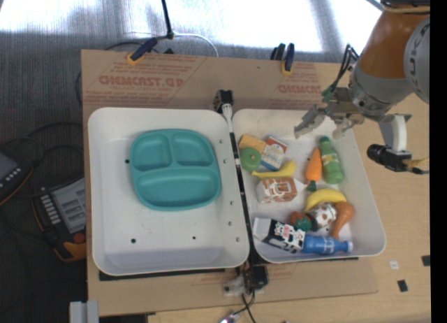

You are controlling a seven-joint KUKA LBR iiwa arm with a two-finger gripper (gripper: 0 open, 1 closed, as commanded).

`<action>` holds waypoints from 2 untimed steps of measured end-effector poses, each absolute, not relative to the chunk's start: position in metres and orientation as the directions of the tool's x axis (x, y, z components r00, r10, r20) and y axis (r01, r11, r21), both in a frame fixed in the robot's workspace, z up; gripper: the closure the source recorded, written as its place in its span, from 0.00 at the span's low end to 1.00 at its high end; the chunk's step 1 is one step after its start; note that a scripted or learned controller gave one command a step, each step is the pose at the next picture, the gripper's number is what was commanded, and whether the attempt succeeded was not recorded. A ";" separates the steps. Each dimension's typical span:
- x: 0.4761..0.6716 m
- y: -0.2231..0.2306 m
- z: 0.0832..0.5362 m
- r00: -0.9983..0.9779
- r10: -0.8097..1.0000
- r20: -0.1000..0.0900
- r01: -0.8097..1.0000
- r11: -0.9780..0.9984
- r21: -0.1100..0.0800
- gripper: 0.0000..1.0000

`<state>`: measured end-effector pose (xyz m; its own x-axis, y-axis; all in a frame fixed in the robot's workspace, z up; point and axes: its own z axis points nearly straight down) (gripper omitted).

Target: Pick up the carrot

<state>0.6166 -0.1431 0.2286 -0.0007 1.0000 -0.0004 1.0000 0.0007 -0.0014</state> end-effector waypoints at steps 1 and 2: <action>0.626 -0.188 0.120 0.190 0.982 -0.002 0.982 -0.190 0.018 0.00; 0.622 -0.183 0.113 0.302 0.953 0.002 0.953 -0.302 0.024 0.00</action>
<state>0.6223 -0.1829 0.1134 0.3019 0.9533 0.0021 0.9530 -0.3019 0.0239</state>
